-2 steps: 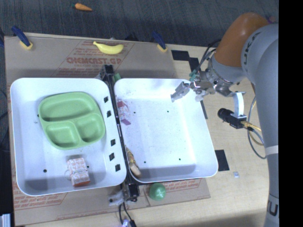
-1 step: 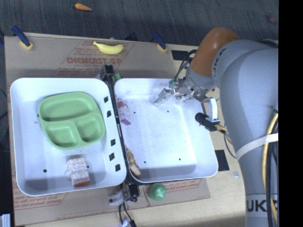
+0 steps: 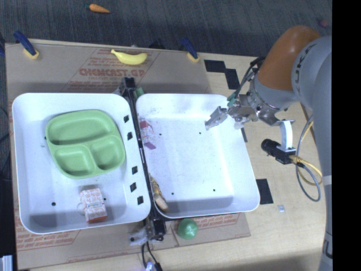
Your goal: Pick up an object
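My gripper (image 3: 218, 117) hangs over the upper right part of the right bin (image 3: 225, 176), just inside its right wall, with the grey arm and orange band behind it. I see nothing in it. A small red and white wrapper (image 3: 146, 133) lies against the right bin's left wall. A tan object (image 3: 158, 199) rests in its lower left corner. The left bin (image 3: 28, 168) holds a green divided plate (image 3: 86, 142) and a red and white packet (image 3: 92, 204) near its front.
A yellow banana (image 3: 130, 56) lies on the cardboard behind the bins. A green ball (image 3: 187, 228) sits on the cardboard in front of the right bin. Blue clamps (image 3: 26, 44) grip the cardboard's back edge. An orange item (image 3: 99, 8) lies on the floor.
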You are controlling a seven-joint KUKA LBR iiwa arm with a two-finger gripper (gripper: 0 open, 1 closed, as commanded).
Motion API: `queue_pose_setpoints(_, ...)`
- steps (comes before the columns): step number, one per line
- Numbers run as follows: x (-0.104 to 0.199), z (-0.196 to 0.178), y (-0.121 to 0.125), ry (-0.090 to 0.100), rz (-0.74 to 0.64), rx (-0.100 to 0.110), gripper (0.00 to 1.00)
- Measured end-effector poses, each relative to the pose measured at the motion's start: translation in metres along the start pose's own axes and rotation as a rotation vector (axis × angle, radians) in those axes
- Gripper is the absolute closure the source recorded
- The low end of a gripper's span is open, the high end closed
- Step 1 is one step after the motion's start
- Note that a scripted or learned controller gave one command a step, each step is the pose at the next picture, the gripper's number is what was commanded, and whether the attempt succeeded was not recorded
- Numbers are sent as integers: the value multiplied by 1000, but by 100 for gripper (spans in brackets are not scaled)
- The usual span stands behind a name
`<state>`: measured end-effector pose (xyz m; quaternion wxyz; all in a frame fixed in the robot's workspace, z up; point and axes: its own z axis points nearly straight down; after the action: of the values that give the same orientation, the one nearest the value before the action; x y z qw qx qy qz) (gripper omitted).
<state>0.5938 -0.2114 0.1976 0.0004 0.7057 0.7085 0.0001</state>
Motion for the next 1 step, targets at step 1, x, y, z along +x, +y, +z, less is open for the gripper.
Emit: queue_pose_setpoints(1,1,106,7,0,-2,3,0)
